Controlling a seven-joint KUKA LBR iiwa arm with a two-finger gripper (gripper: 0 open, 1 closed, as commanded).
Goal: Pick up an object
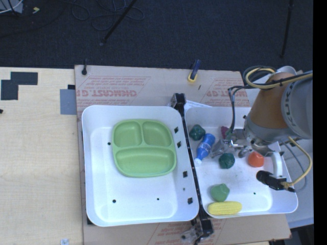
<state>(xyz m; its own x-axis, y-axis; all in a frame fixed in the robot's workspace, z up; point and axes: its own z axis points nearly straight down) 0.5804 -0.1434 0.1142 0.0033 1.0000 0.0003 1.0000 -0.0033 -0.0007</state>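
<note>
The bench (36, 177) carries two shallow white bins side by side on a cardboard sheet (127, 88). The left bin (97, 200) holds a light green divided plate (144, 148), lying flat toward the bin's 12 o'clock half, with its two small compartments at the far side and the long one nearer.

The right bin (255, 202) holds all the loose things. The arm (273, 111) reaches in from 3 o'clock, and its end effector (229, 147) hangs over the middle of this bin. Whether it is wide or narrow cannot be told from this angle, and nothing is seen held in it.

A dark green ball (227, 161) lies just beside the end effector at its 6 o'clock. A blue bottle (205, 146) lies tilted at 9 o'clock of it, close to the wall between the bins. A second dark green lump (197, 132) sits just beside the bottle at its 11 o'clock. A small magenta piece (224, 131) lies at 12 o'clock of the end effector. An orange object (256, 160) sits at 4 o'clock of it, partly under the arm. A brighter green lump (220, 192) lies toward the bin's 6 o'clock edge, and a yellow corn cob (225, 207) lies on its side just below it, against the near wall.
</note>
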